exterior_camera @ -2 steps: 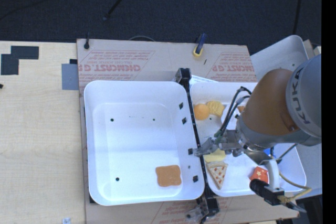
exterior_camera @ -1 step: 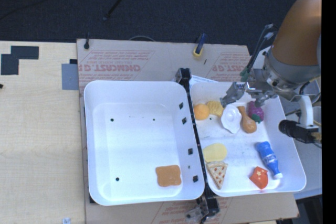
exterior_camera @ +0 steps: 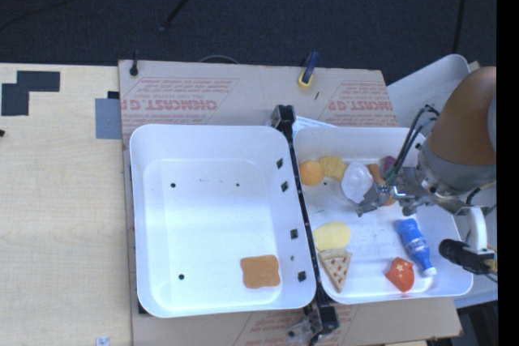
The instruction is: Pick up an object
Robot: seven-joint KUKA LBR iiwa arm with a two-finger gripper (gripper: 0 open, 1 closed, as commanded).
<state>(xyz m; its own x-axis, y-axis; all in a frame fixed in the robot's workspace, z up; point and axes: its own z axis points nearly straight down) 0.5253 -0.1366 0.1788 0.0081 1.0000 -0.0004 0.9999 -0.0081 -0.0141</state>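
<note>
My gripper (exterior_camera: 376, 201) hangs low over the right bin (exterior_camera: 454, 288), reaching in from the right. Just to its left lies a clear crumpled plastic piece (exterior_camera: 355, 181). An orange ball (exterior_camera: 310, 172) and a pale yellow lumpy item (exterior_camera: 332, 167) lie at the bin's far left. A yellow lemon-like piece (exterior_camera: 332, 236) and a pizza slice toy (exterior_camera: 335, 268) rest near the front left. A blue tube (exterior_camera: 413, 244) and a red item (exterior_camera: 400, 275) lie at the front right, below the wrist. I see nothing held.
The left bin (exterior_camera: 154, 174) holds an orange-brown toast-shaped piece (exterior_camera: 259, 271) near its front right corner. A black divider (exterior_camera: 293, 207) runs between the bins. Small orange and purple bits (exterior_camera: 381, 169) peek out behind the gripper.
</note>
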